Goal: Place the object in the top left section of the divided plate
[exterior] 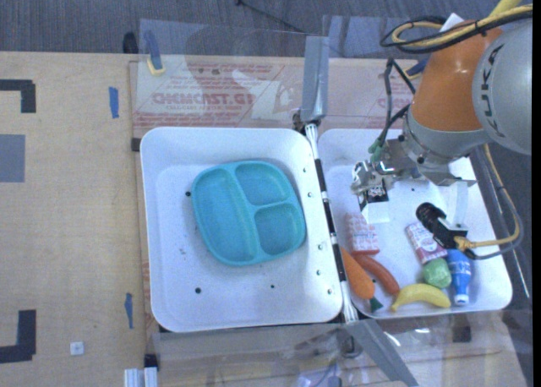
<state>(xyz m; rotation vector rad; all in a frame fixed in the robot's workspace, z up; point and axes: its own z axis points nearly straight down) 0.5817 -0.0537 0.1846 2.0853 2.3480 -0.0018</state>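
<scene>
Claw [372,181] hangs low over the upper-left part of the right-hand shallow white bin [338,161]. Can't tell from this angle whether it's spread or pressed together, and nothing visibly sits in it.

The teal divided plastic plate [248,212] lies in the left-hand shallow white bin [169,157], w/ all three sections bare. Task's thing isn't on it yet. Likely candidate, as a guess, is the small red-and-white carton [363,235], just below the claw in the right bin and apart from it.

Risks from here:
- Clutter. An orange plastic carrot [360,275] lies just beside the carton, so a sloppy descent could nudge it or grab two things.
- The yellow toy banana [421,296], green lump [437,273] and blue bottle [459,275] crowd the lower corner, so picks there look harder.
- The carton lies flat, so the claw may slip off its edges and come up w/ nothing.
- The plate sits rotated in its bin, so "top left" is ambiguous. A drop near a divider ridge could land in the wrong section.
- The carry must clear the wall between the bins. Too low and the load could get knocked out.
</scene>
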